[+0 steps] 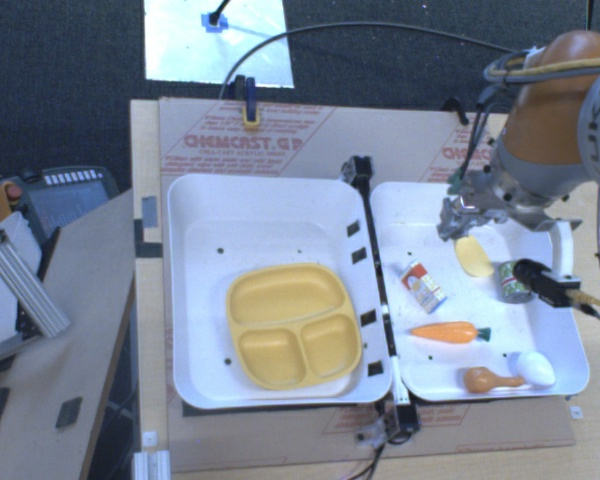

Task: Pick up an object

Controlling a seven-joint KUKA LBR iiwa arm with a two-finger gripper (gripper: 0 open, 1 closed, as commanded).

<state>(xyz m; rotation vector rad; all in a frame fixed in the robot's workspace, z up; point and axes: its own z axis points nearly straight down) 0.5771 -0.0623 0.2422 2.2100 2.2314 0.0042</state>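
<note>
two white bins sit side by side on a bench (pixel 280 133) over dark carpet. the left bin (pixel 200 268) carries a yellow tray (pixel 292 323). the right bin (pixel 410 218) carries a small carton (pixel 423 286), carrot (pixel 448 333), can (pixel 513 283), egg (pixel 535 368) and brown drumstick (pixel 488 378). the gripper (pixel 462 218) hangs over a pale yellow piece (pixel 473 256) near the far edge; whether it is wide or narrow cannot be told.

right bin (pixel 570 368): carton (pixel 422 287), carrot (pixel 445 333), can (pixel 513 283) crowd floor | left bin (pixel 195 268): tray (pixel 293 323) fills middle
</note>
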